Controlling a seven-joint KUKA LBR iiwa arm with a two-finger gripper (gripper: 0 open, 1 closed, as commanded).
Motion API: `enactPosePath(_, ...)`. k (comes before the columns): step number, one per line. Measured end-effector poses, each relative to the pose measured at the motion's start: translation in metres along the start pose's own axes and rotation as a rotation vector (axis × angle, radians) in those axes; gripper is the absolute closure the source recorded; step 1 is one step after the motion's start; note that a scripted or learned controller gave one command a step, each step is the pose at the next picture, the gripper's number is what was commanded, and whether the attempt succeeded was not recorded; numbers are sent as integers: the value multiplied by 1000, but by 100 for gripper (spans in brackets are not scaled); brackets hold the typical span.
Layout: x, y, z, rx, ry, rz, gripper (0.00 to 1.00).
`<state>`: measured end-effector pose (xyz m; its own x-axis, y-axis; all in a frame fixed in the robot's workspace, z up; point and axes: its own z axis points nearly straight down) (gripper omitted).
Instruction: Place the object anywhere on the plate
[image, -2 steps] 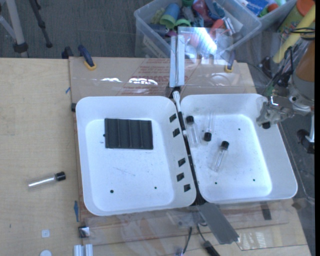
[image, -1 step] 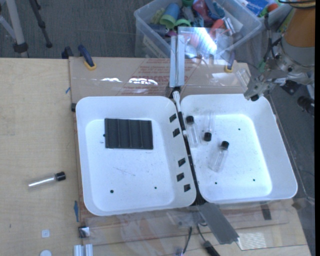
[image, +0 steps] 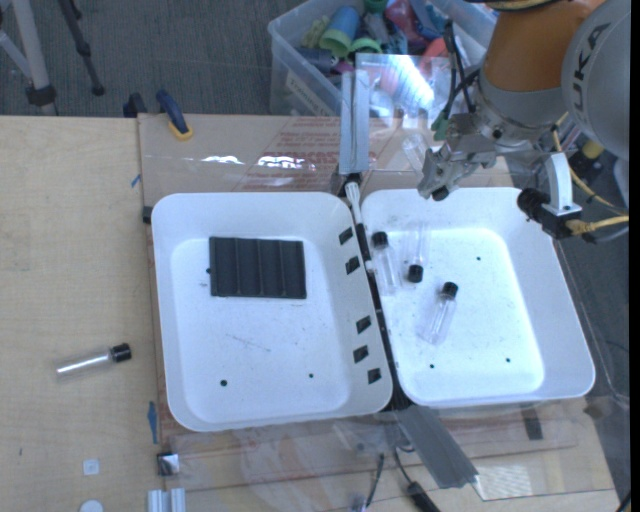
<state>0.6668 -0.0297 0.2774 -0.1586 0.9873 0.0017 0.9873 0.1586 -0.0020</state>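
A black ribbed plate (image: 257, 267) lies flat in the back half of the left bin (image: 190, 390). Three clear vials with black caps rest in the right bin (image: 560, 340): one (image: 438, 311) near the middle, one (image: 414, 256) further back, and one (image: 381, 262) close to the divider. My gripper (image: 438, 186) hangs over the back rim of the right bin, above and behind the vials, touching none of them. I see nothing held in it.
Another capped vial (image: 93, 360) lies on the wooden bench left of the bins. A clear tub of colourful toys (image: 350, 40) stands behind the bins. Black clips (image: 362, 322) line the divider between the bins.
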Motion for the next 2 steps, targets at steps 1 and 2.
enactPosePath(1, 60, 9, 69, 1, -1, 19, 100)
enactPosePath(2, 80, 14, 117, -38, -20, 28, 100)
